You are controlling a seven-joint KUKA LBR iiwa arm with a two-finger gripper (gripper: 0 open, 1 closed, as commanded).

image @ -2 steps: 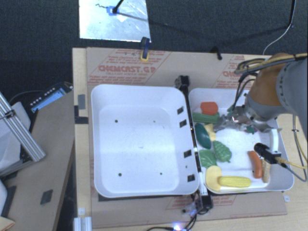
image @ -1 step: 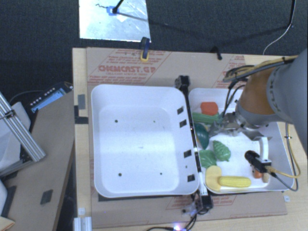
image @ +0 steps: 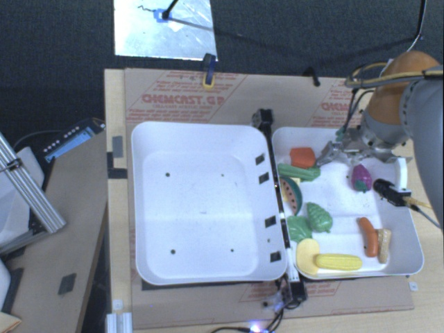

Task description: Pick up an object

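My gripper hangs low over the back of the right bin, reaching in from the right under the grey arm with its orange band. Its tip is just right of an orange-red block and above a green pea pod. A purple toy lies just below and to the right of the gripper. Nothing shows as held.
The right bin also holds a watermelon slice, green leafy toys, a yellow corn cob, an orange sausage and a tan piece. The left bin stands beside it, with black clips along the shared edge.
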